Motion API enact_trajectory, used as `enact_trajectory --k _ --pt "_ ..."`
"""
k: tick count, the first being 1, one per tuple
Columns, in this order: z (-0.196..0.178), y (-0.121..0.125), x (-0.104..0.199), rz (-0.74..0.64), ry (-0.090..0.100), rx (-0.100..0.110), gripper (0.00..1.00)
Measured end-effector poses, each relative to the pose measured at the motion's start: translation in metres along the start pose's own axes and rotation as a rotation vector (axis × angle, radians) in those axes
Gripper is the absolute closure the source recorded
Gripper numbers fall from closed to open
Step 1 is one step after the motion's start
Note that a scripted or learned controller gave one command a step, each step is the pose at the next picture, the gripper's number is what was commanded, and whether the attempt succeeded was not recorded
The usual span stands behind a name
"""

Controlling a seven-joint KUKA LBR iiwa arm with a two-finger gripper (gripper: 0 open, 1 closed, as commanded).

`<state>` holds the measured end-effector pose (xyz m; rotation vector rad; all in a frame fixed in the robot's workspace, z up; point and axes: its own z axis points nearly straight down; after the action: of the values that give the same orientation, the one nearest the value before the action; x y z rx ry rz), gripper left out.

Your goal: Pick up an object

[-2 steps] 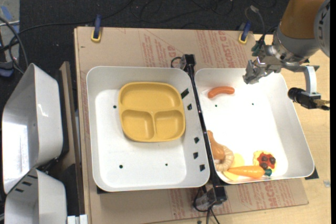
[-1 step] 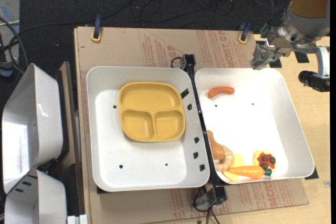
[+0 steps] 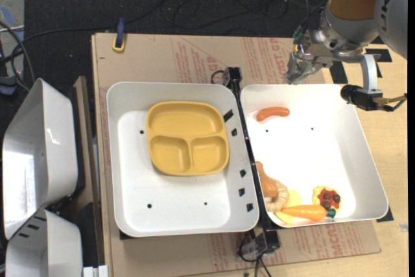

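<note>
In the right bin (image 3: 350, 139) a red-orange sausage (image 3: 272, 113) lies near the back wall. At the bin's front sit a shrimp-like piece (image 3: 271, 190), an orange carrot (image 3: 303, 211) and a small pizza slice (image 3: 326, 196), close together. My gripper (image 3: 298, 69) hangs above the bin's back edge, up and to the right of the sausage, with nothing seen between its fingers. The left bin (image 3: 130, 204) holds a yellow divided plate (image 3: 188, 138).
A black clip (image 3: 232, 74) joins the bins at the back, another sits at the front (image 3: 259, 244). A black cable fitting (image 3: 360, 96) juts over the right bin's back right corner. White containers (image 3: 39, 152) stand left of the bench.
</note>
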<state>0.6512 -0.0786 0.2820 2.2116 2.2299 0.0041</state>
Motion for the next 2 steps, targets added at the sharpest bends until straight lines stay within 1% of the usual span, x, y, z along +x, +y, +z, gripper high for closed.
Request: enact_trajectory --k 1,2 --pt "0.005 -0.001 0.062 -0.001 0.001 0.003 1.00" --pt "0.022 -0.012 0.106 0.001 0.000 0.005 1.00"
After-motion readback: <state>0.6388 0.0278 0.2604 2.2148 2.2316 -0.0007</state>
